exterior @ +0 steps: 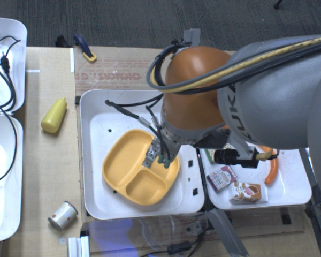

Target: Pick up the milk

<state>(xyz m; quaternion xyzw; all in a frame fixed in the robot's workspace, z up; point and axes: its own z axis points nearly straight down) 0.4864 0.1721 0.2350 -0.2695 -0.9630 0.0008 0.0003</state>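
Sitting in right bin (299,194): milk (247,193).

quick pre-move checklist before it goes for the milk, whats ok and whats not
1. Milk located: ok. A small carton that looks like the milk lies in the right bin, near its front edge.
2. Hand over the milk: not ok. The hand is above the yellow divided plate in the left bin.
3. Milk in the hand: not ok. The carton lies apart from it.
4. Finger state: cannot tell.
5. Room around the milk: not ok. A pink packet sits close on its left.
6. Path across: cannot tell. The arm hides much of the right bin.
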